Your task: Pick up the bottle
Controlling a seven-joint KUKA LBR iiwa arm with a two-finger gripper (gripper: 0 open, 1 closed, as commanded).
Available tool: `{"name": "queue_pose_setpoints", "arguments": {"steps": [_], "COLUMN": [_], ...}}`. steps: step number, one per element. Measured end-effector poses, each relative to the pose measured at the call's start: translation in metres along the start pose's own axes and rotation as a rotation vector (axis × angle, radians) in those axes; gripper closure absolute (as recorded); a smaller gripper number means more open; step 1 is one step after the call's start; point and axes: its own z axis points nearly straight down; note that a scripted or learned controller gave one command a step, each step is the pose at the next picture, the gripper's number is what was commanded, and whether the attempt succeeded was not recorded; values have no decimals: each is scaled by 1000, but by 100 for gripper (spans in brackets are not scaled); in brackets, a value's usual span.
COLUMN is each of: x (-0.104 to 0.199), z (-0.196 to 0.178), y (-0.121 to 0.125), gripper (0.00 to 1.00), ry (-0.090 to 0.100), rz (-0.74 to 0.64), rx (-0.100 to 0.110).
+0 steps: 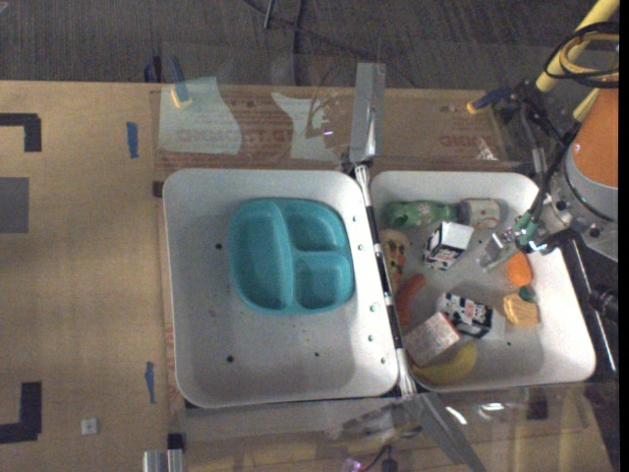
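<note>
Two bins sit side by side on the counter (79,264). The left bin (197,362) has a teal tray (291,256); the right bin (570,352) has the clutter. The bottle (421,212) (green, on its side) rests at the far wall, untouched. The end effector (506,244) hangs nearby; I cannot tell its state.

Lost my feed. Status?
Gripper low in right bin, holding nothing seen. Bottle at bin's back, untouched. Carton between them.
</note>
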Motion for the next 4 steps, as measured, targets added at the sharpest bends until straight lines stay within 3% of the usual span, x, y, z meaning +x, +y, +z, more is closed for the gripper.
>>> {"name": "queue_pose_setpoints", "arguments": {"steps": [1, 2, 3, 4], "x": [36, 8, 48, 91], "z": [12, -114, -57, -55], "y": [13, 7, 17, 32], "gripper": [100, 100, 100, 100], "ry": [0, -6, -3, -2], "rz": [-194, -581, -648, -897], "rx": [0, -6, -3, -2]}}
